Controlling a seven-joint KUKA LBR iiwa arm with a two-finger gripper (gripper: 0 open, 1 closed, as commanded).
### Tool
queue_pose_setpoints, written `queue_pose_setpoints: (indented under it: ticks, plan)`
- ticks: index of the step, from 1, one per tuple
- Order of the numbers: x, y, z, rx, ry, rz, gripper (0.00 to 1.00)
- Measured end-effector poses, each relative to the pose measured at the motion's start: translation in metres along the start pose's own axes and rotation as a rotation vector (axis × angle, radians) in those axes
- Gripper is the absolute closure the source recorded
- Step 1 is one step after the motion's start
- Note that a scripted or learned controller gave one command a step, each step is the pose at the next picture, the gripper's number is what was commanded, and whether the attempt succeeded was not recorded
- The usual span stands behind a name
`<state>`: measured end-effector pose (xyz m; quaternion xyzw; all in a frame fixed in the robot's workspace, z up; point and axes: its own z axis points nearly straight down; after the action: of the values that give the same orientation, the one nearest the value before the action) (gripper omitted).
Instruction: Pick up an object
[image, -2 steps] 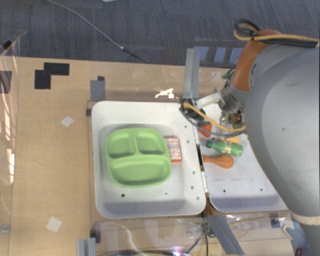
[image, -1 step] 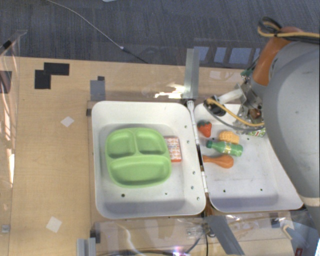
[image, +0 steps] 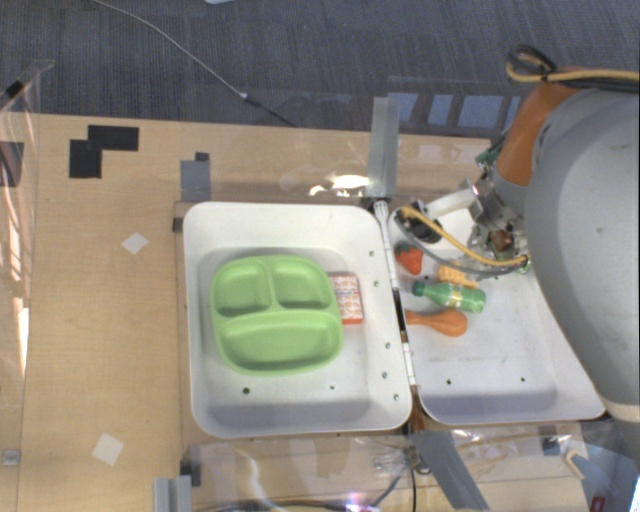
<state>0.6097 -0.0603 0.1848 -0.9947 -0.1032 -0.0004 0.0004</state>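
The grey arm (image: 590, 240) looms closest, hiding much of the right bin (image: 500, 385). The gripper (image: 490, 235) hangs over that bin's far end amid yellow cables; I cannot tell its state. Just beside it lie a red piece (image: 410, 260), a green bottle (image: 450, 295) and an orange spoon-like toy (image: 438, 321). The left bin (image: 290, 415) holds a green 3-compartment tray (image: 277, 314), with a small patterned packet (image: 346, 297) touching its right edge.
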Motion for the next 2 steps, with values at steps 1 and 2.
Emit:
queue_pose_setpoints:
  ticks: [1, 2]
  plan:
    - [-0.026, 0.032, 0.002, 0.000, -0.002, 0.001, 1.00]
    - [-0.051, 0.116, -0.007, -0.001, 0.000, -0.054, 1.00]
